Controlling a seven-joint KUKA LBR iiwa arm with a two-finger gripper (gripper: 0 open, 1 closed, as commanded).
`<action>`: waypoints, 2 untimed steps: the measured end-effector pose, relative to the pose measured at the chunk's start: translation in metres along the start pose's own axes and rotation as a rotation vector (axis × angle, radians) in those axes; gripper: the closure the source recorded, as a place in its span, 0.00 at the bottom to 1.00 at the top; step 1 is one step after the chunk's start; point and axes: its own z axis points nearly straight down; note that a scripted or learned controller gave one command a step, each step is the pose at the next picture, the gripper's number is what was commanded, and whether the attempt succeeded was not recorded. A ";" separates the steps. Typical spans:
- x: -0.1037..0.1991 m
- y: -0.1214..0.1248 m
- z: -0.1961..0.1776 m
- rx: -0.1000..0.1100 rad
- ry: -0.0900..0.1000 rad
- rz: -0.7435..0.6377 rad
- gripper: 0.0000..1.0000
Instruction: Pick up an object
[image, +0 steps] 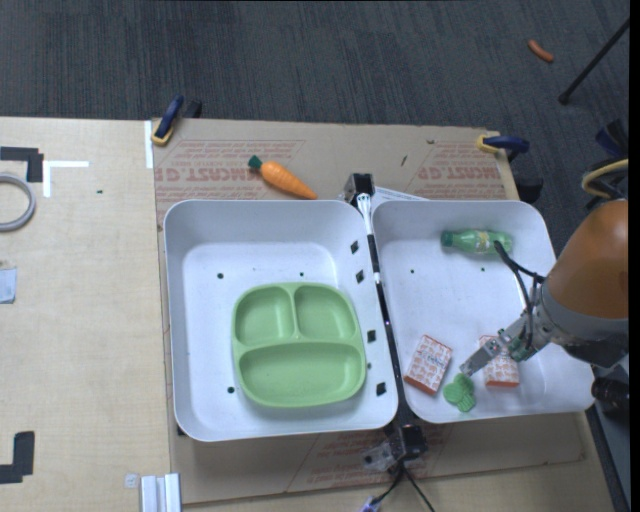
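Note:
My gripper (492, 358) reaches down into the right bin (440, 290) near its front right corner. It sits right over a small red-and-white box (503, 372), partly covering it. Whether the box is held is unclear. A second orange-and-white box (428, 363) lies just left of it, tilted. In front of the gripper, close to the bin's front wall, lies a small green object (460, 394). A green bottle (477, 240) lies on its side at the back of the same bin.
The left bin (200, 300) holds a green divided plate (298, 344). A toy carrot (281, 177) lies on the cardboard behind the bins. Blue clamps (168, 119) hold the cardboard's back corners. A cable runs from the bottle area toward the wrist.

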 end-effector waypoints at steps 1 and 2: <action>-0.003 0.002 -0.011 -0.007 -0.011 0.004 1.00; 0.035 0.020 -0.101 0.004 0.005 0.249 1.00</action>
